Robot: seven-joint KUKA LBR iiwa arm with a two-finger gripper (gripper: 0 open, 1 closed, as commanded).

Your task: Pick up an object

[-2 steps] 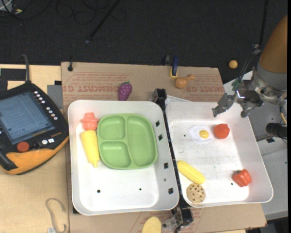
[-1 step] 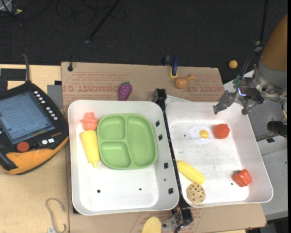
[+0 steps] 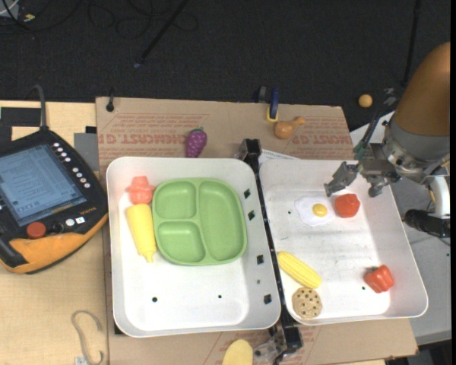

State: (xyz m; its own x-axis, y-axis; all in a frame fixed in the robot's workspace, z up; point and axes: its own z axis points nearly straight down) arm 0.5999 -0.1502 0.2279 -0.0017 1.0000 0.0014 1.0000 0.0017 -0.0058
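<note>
Red tomato (image 3: 347,205) is lying in the right bin (image 3: 410,295), centre-right of frame, with the gripper (image 3: 359,179) hovering spread just above it; pick not yet made.

Even overhead light falls bright on the white bins (image 3: 186,310), shadows stay soft, and the picture looks slightly grainy.

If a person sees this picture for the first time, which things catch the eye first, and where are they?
The green divided plate in the left bin stands out most, with a yellow bottle beside it. In the right bin, the gripper hangs just above a red tomato, next to a fried egg.
</note>
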